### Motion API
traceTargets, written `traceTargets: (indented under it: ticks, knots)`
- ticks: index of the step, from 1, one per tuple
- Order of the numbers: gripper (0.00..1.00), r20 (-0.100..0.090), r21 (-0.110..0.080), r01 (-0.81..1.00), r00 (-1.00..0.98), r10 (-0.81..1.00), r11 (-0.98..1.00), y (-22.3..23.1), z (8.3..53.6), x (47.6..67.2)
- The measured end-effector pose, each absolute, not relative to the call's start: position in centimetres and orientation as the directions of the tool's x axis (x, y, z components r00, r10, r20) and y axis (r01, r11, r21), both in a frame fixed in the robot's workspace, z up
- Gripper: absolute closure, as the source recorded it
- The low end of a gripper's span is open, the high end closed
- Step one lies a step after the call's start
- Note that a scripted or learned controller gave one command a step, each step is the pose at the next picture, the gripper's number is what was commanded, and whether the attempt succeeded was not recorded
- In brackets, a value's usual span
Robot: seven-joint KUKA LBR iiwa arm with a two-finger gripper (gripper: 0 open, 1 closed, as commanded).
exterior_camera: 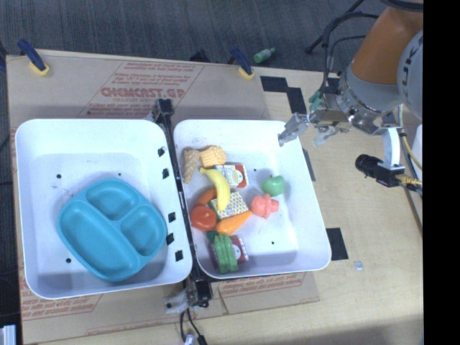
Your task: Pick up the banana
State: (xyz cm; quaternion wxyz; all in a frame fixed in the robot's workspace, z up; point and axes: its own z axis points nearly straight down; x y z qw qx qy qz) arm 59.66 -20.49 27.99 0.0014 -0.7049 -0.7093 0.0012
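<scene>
The yellow banana (220,186) lies in the right bin (302,246), left of its middle, among other toy foods and resting across a small printed carton (235,176). My gripper (305,130) hangs over the bin's far right corner, well up and to the right of the banana. Its two fingers stand apart with nothing between them.
Around the banana lie a corn cob (203,157), a red tomato (203,217), an orange carrot (233,224), a green fruit (273,186), a pink toy (264,206) and a green vegetable (224,254). The left bin (36,149) holds a blue divided plate (111,226).
</scene>
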Motion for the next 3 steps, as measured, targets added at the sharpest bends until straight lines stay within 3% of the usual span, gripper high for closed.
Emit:
traceTargets:
  ticks: [1, 2, 3]
  knots:
    - [0.0, 0.002, -0.008, 1.0, -0.013, 1.0, 0.013, -18.0, 13.6, 63.8]
    - [0.0, 0.0, 0.008, 0.965, 0.263, 0.965, -0.263, -13.1, 9.7, 60.3]
    - [0.0, 0.002, -0.003, 0.99, -0.138, 0.99, 0.138, -10.5, 9.2, 56.9]
